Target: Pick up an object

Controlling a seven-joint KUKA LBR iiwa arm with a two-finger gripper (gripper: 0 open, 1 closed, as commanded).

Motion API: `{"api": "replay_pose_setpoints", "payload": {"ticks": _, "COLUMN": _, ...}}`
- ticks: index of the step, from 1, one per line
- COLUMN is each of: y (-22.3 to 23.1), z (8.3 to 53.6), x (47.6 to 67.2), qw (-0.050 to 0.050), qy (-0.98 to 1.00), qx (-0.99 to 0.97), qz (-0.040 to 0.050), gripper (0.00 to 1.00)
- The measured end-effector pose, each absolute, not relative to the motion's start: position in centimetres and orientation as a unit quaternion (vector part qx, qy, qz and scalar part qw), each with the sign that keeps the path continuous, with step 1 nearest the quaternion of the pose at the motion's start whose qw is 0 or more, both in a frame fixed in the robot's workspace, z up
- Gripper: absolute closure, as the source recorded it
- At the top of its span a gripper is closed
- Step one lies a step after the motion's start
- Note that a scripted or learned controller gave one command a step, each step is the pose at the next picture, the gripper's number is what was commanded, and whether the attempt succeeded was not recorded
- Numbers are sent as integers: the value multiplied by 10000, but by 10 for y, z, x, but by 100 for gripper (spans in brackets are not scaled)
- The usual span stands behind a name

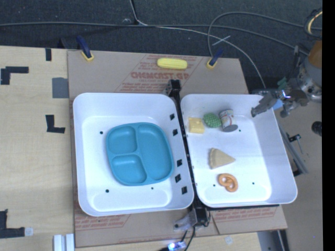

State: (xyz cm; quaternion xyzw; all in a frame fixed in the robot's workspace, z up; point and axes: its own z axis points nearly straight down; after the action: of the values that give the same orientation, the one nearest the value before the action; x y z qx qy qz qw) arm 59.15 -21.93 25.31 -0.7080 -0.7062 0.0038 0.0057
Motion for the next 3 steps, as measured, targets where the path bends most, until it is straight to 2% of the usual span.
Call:
{"api": "replay_pose_setpoints", "payload": {"ticks": 1, "y": -219, "z": 261, "x": 594, "qw": 1, "qy": -7075, "qx": -7067, "qz": 5, "gripper": 0}}
{"api": "replay_pose_setpoints", "payload": {"ticks": 3, "y": -203, "z": 168, "x": 597, "qw": 13, "qy": -7077, "qx": -7065, "qz": 15, "gripper": 0}}
